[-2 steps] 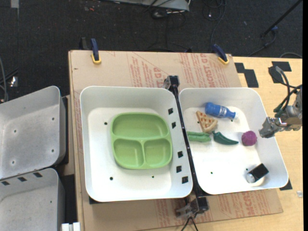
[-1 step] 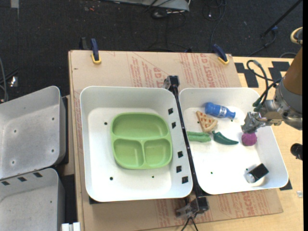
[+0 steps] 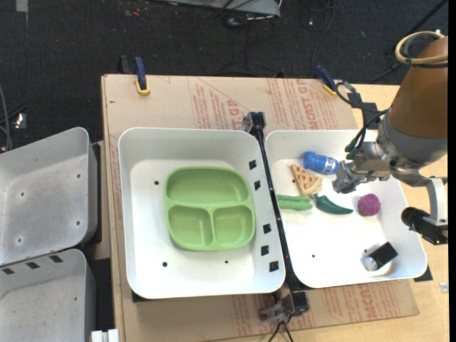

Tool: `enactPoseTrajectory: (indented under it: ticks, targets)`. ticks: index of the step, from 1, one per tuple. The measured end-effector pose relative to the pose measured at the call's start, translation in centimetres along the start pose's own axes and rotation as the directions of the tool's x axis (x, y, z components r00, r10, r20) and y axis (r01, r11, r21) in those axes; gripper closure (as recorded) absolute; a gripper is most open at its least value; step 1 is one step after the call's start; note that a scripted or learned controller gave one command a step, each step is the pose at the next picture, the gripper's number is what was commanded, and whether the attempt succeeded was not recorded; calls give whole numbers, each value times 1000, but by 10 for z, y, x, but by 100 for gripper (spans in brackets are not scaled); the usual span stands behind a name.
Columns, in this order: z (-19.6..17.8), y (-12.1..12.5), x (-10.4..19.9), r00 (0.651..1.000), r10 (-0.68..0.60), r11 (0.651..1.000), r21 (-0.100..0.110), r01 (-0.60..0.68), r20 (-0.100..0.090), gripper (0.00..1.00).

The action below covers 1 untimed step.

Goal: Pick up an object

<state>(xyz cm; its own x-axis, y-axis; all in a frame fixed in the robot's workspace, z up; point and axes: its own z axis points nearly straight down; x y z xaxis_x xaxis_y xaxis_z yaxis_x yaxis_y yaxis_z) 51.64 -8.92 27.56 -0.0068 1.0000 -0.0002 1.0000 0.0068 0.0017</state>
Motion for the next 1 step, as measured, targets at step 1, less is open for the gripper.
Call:
enactPoseTrajectory:
  ticks: [1]
  targets:
    - [3,15,46,1000,1,1000,1,-1,0,100]
